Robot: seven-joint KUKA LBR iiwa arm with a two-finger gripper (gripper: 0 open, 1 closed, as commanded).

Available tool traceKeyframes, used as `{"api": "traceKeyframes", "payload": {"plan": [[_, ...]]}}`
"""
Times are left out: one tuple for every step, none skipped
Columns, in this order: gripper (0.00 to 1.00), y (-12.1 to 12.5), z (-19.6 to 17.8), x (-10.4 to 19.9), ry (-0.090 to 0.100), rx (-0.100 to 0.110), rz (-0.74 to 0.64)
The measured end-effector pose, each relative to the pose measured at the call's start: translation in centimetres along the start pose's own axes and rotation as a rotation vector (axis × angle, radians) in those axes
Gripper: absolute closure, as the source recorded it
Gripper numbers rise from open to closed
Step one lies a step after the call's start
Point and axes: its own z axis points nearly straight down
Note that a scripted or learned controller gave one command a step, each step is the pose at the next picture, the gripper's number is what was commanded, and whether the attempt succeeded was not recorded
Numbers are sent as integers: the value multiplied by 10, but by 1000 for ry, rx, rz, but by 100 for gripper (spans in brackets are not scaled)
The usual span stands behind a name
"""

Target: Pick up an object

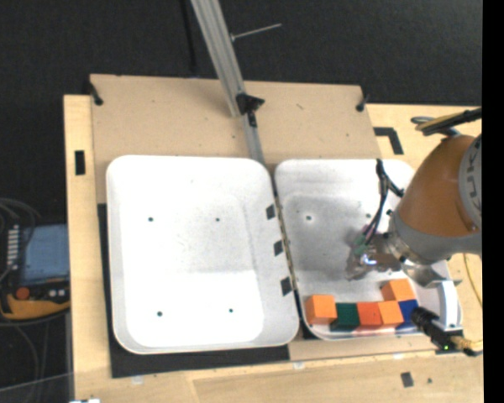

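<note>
A left white bin (pixel 193 250) is set on the wooden bench (pixel 227 112), with a slanted metal rail (pixel 223 44) seen beyond it and a blue device (pixel 44 254) with cables placed at its left.

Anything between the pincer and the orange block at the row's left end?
No: in the camera view, bare bin floor separates the pincer from that orange block.

Tan wooden bench (pixel 202 116). Two shallow white bins side by side on it: left bin (pixel 193 250), right bin (pixel 319 200), rims touching.
</note>
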Motion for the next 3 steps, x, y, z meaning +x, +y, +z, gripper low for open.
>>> {"api": "traceKeyframes", "payload": {"plan": [[100,9,-62,-1,-1,-3,-13],[100,11,-103,-2,0,-1,-14],[100,42,-107,40,2,3,-17]]}}
